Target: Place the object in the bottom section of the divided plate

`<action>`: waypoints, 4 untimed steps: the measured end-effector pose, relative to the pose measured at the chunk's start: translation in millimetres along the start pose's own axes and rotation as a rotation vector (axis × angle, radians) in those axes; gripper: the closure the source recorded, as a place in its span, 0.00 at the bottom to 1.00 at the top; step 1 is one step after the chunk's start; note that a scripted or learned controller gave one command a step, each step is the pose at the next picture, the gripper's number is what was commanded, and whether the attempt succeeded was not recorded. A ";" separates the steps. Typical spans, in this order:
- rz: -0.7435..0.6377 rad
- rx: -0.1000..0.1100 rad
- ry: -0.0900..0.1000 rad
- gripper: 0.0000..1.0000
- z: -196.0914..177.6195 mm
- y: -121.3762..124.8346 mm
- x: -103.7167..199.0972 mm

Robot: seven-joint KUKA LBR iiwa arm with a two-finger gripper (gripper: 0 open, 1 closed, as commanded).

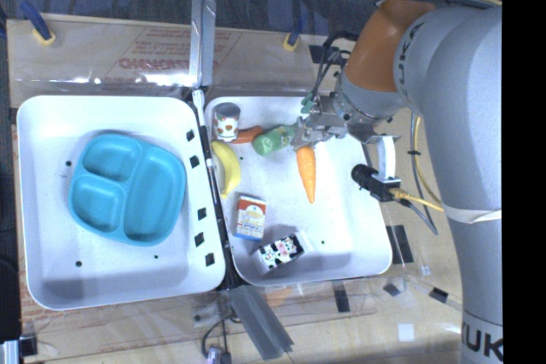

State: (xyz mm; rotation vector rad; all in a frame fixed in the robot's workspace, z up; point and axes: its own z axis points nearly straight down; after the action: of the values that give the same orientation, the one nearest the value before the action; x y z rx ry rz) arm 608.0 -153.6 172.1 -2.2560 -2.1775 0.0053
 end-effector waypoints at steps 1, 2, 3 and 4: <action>-0.124 0.001 -0.001 1.00 -17.6 -4.2 97.5; -0.370 0.002 -0.002 1.00 -17.1 -6.0 174.8; -0.370 0.002 -0.002 0.00 -17.1 -5.9 174.5; -0.373 0.007 -0.002 1.00 -25.4 -5.6 174.7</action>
State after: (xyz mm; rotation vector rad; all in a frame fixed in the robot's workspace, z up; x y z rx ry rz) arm 608.8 21.2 197.8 -1.8110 -2.5545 0.0128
